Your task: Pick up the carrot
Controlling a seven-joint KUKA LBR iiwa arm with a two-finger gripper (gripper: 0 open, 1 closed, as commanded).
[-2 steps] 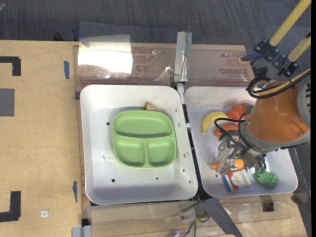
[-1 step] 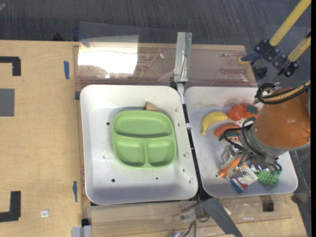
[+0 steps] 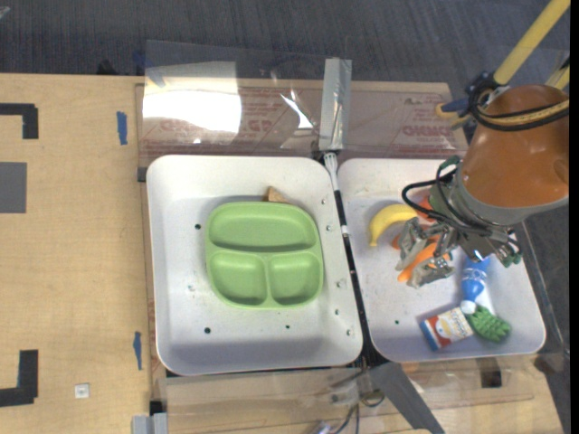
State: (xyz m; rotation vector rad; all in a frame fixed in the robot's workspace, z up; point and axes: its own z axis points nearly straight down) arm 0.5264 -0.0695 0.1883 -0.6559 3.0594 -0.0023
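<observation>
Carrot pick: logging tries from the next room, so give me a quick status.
Gripper low in right bin, right at the carrot. Finger state unreadable. Banana close alongside; blue tube and red packet nearby.

Right bin (image 3: 380, 328) lies open at 7 o'clock; banana (image 3: 391, 221), blue bottle (image 3: 473, 283) and red packet (image 3: 446, 328) crowd the carrot (image 3: 413, 262).

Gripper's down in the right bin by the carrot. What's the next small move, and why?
Probably a short, slow lift to test the grasp. The gripper sits low in the right bin, right over the orange carrot, which pokes out below it, just under the banana. Whether the carrot is actually gripped can't be seen, so if it stays on the floor, re-aim and try again.
</observation>
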